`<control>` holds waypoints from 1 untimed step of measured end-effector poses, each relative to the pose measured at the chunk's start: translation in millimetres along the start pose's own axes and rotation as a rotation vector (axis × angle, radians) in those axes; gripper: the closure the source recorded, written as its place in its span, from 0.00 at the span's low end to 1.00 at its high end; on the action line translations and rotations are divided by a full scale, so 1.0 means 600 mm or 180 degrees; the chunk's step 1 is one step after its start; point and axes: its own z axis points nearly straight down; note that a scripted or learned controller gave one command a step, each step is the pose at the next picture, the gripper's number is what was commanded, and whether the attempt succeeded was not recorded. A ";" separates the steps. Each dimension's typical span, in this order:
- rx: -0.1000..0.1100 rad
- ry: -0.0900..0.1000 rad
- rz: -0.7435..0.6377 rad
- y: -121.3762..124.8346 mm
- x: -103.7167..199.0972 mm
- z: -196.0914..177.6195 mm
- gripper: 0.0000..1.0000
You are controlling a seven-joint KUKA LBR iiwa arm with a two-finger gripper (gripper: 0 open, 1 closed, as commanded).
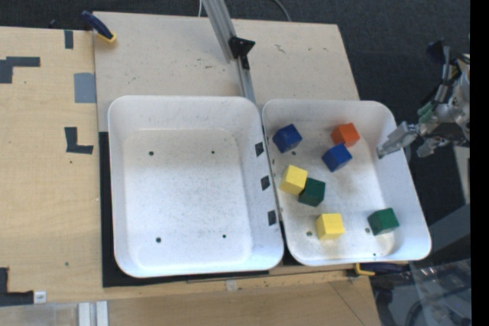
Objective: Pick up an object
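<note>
Item: pincer (391, 143), seen at the right edge of the frame, at the right rim of the right bin (409, 187); nothing is seen between its parts, and whether it stands wide or narrow cannot be told at this size

Item: right bin, right half of the frame, white, shallow, carried on the bench (168, 50). Contents, seven cubes:
- blue cube (287, 137), upper left of the bin
- orange cube (345, 134), upper middle, nearest the pincer
- second blue cube (337, 157), just below the orange cube, close beside it
- yellow cube (294, 179), touching the dark green cube (312, 192) at lower right
- second yellow cube (330, 225), low in the bin, standing apart
- green cube (383, 221), lower right, near the rim

Item: left bin (122, 187), centre of the frame, white

Step in hand, as judged: approach; no cube is grasped or lifted

Next move, as judged: one cube is to be chosen, the pincer carried over it and lowered. A free-standing cube is favoured; the touching pair is less favourable

Orientation: cubes have no long axis; each is turned a little against the bin walls, so the pincer is to be squared to two opposite faces
</note>
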 end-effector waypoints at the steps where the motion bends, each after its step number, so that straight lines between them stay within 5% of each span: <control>1: 0.0000 0.0000 0.0001 0.000 0.000 0.000 0.00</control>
